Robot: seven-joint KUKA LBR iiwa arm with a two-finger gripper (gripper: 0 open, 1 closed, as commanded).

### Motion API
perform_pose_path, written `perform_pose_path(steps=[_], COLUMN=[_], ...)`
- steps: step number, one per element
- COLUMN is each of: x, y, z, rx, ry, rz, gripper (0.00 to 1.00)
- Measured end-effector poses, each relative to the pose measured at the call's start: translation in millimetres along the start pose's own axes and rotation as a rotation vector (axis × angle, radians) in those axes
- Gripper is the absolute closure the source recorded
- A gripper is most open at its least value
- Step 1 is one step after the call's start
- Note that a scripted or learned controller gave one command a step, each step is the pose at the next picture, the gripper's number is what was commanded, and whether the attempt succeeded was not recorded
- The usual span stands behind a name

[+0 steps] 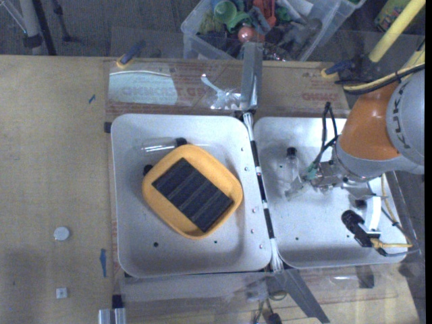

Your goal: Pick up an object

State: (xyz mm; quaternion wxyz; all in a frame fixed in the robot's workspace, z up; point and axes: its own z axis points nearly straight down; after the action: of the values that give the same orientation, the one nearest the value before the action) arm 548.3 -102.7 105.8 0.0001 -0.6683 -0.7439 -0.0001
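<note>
A yellow rounded-square object with a black ridged top (192, 191) lies tilted in the middle of the left bin (128, 248). Something clear with a black end (165, 144) pokes out behind its far edge. In the right bin (304, 245) a small clear item with a dark cap (291, 156) sits near the far left part. My gripper (302, 183) hangs low over the right bin's middle, just in front of and to the right of that clear item. The grey arm with its orange band (368, 130) comes in from the right.
A metal divider (260, 181) runs between the two bins. Behind them lie a cardboard sheet (155, 86) and a clear tub of mixed toys (270, 12). A small grey disc (61, 233) rests on the bench at the left.
</note>
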Motion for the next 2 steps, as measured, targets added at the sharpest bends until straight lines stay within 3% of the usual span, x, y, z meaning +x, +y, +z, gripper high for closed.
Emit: perform_pose_path(steps=[1, 2], x=[-19, -7], y=[79, 43], z=[-22, -114], rx=[-0.002, -0.003], ry=[-0.002, -0.003], rz=[-0.006, -0.209], gripper=[0.00, 0.00])
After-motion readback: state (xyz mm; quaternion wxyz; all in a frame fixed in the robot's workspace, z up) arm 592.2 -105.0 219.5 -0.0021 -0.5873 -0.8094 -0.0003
